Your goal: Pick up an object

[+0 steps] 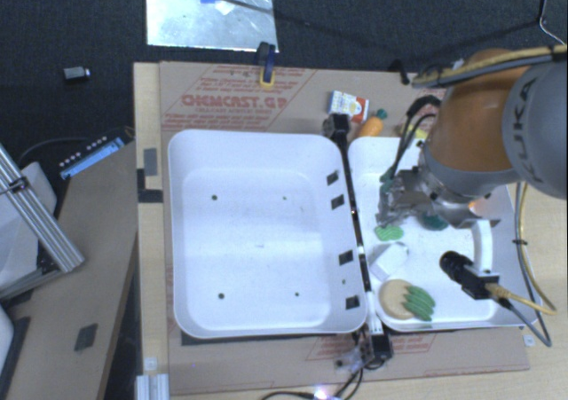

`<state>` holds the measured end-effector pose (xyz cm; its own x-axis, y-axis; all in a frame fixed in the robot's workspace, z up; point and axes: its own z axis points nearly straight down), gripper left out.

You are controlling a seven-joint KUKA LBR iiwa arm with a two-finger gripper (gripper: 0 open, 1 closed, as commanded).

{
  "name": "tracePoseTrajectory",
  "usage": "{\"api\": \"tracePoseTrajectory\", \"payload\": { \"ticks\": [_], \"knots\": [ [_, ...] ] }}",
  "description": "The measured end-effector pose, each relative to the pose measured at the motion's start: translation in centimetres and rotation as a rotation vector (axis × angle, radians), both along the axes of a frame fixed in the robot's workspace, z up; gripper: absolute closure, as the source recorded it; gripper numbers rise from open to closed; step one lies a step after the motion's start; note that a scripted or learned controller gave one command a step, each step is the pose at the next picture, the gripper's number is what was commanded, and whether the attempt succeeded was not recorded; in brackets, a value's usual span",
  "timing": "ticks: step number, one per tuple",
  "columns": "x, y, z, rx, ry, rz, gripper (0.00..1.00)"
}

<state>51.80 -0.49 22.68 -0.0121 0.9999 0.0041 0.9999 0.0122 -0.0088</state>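
Hanging by a green object and a teal lump, gripper state unclear.

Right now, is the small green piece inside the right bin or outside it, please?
Inside: green piece lies on right bin's floor.

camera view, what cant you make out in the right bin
Right bin: the arm hides much of its floor.
Teal thing: half covered by the wrist, shape unclear.
Green thing below the gripper: too small to name; contact unclear.
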Motion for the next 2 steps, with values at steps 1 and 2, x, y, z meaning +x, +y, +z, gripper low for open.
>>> {"api": "tracePoseTrajectory", "payload": {
  "ticks": [1, 2],
  "knots": [
    [10.3, 6.3, 0.7, -0.002, -0.019, -0.001, 1.00],
    [10.4, 14.1, 6.9, -0.001, -0.018, -0.001, 1.00]
  ]
}}
